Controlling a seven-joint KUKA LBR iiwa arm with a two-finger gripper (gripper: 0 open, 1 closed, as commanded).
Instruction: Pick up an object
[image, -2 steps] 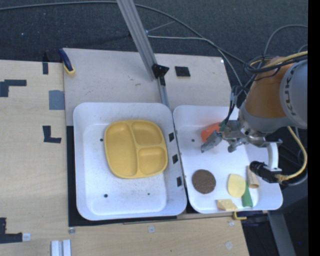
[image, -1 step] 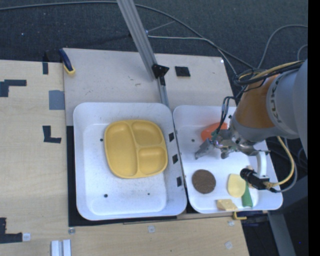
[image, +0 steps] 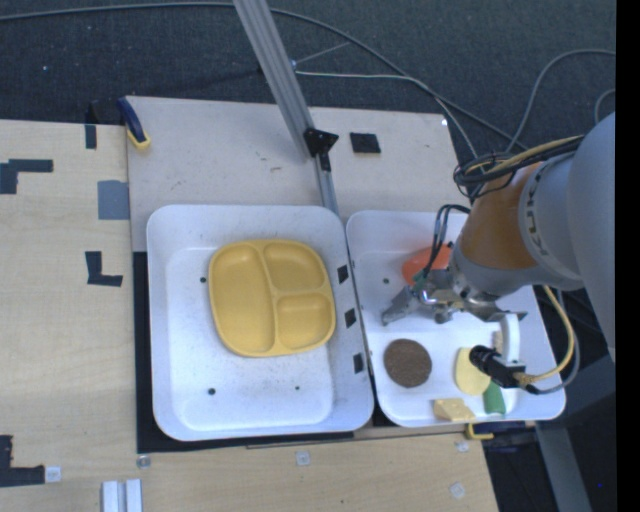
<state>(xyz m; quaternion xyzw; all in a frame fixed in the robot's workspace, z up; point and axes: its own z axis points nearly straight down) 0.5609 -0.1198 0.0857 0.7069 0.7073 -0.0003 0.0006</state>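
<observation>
Objects for picking are gathered in the right bin (image: 372, 250), while the left bin (image: 170, 300) is taken up by a yellow divided plate (image: 272, 296), lying flat near its middle. Moving rightward, a brown round disc (image: 408, 362) is seen on the right bin's floor, toward the near edge. Behind it, an orange object (image: 418, 266) is partly covered by the end effector (image: 415, 303), which is lowered into the bin just beside it. Farther right, along the near corner, a small yellow block (image: 453, 408), a pale yellow rounded piece (image: 468, 372) and a green item (image: 494, 401) are clustered close together.

The step in hand is judged to be the approach to a grasp: nothing is seen between the fingers, and no object is lifted off the bin floor. Whether the end effector is released or clenched cannot be told, since the tips are small and blurred against the white floor. The next move would call for the tips to be centred over one object, most likely the orange one or the brown disc, and closed on it before lifting.

The arm (image: 520, 235) is reached in from the right, its orange band bent over the bin's far side and the wrist angled down and leftward toward the bin floor, with cables looped around it.
</observation>
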